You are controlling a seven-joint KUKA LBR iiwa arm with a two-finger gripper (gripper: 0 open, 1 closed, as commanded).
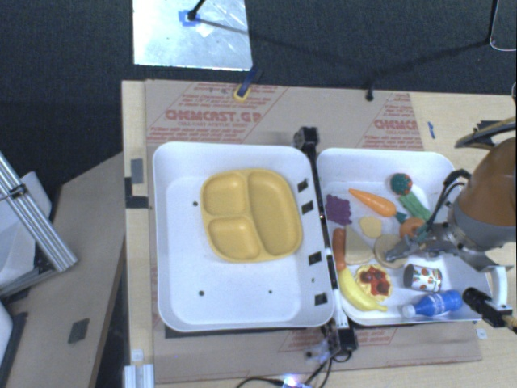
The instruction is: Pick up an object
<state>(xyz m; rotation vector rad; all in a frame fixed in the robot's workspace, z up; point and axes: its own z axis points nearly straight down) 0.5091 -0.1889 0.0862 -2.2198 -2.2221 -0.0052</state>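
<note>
Grey arm (485, 208) reaching in from right of frame; I'm seeing gripper (394, 254) hovering low over right bin (339, 164), beside orange carrot (373, 202) and blue bottle (432, 304). Fingers: can't tell apart or together. Yellow tray (249, 215) sitting in left bin (174, 241).

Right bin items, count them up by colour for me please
Orange: 1, carrot
Purple: 1, grapes
Yellow: 1, banana
Blue: 1, bottle
Green: 1, broccoli
Reddish-brown: 1, sausage
Total: 6 clearly told apart; others sit under the gripper.
</note>
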